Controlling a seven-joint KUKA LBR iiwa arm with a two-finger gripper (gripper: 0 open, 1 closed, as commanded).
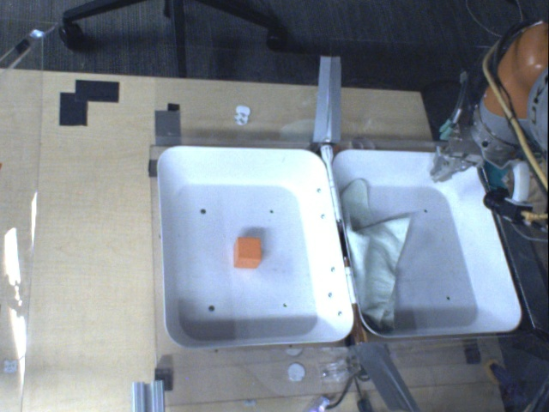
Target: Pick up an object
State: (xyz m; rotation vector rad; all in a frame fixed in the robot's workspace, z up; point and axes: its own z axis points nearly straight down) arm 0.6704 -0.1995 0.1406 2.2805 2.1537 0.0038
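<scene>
Wooden bench (86,256) holds two white bins (184,178) over dark carpet (386,24).

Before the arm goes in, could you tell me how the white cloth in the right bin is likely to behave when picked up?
The white cloth lies crumpled and folded against the right bin's left wall, so it is probably floppy and would drape from a pinch. It looks thin, so likely light. A push would probably bunch it rather than slide it whole.

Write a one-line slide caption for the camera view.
Orange block in left bin, pale cloth in right bin, gripper above the right bin's far corner.
</scene>
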